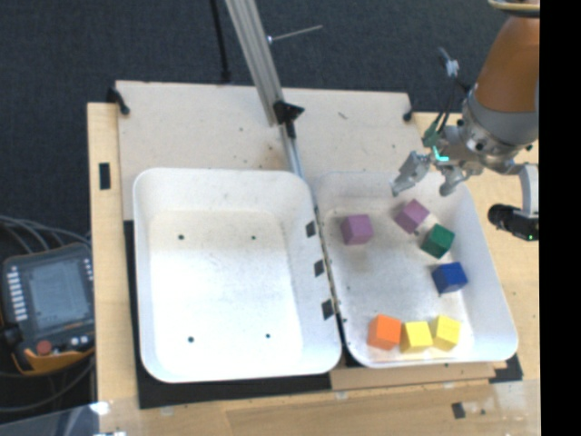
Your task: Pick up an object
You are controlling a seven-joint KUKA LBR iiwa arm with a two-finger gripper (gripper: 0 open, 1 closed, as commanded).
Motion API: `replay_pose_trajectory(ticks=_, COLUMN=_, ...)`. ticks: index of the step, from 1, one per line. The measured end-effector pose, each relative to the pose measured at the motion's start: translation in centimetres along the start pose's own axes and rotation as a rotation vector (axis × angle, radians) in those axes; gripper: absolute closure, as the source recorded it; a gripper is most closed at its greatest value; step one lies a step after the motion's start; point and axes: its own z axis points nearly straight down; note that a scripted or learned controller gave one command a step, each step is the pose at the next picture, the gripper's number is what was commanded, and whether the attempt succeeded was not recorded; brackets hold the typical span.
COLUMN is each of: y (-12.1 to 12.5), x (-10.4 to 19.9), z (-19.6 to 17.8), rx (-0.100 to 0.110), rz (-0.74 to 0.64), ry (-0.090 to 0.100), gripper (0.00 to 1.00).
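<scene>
Gripper [427, 179] spread open, empty, hovering above right bin [495, 284]. Nearest below: pink-purple cube [411, 215], green cube [438, 240] touching it. Descend straight, straddle pink-purple cube, avoid nudging green.

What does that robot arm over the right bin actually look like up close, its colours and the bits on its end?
The arm has a broad orange band above a grey metal wrist. Below hangs the gripper, light grey, ending in two pale jaws. A small teal light glows on its body, and thin cables loop beside the wrist.
</scene>
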Motion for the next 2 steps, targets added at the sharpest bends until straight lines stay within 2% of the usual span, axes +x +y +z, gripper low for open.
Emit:
replay_pose_trajectory(ticks=1, y=0.1, x=0.0, z=-0.2, rx=-0.004, rz=-0.001, ry=-0.001, gripper=0.0)
replay_pose_trajectory(ticks=2, y=0.2, x=-0.5, z=6.0, rx=0.001, rz=0.003, ry=-0.002, gripper=0.0)
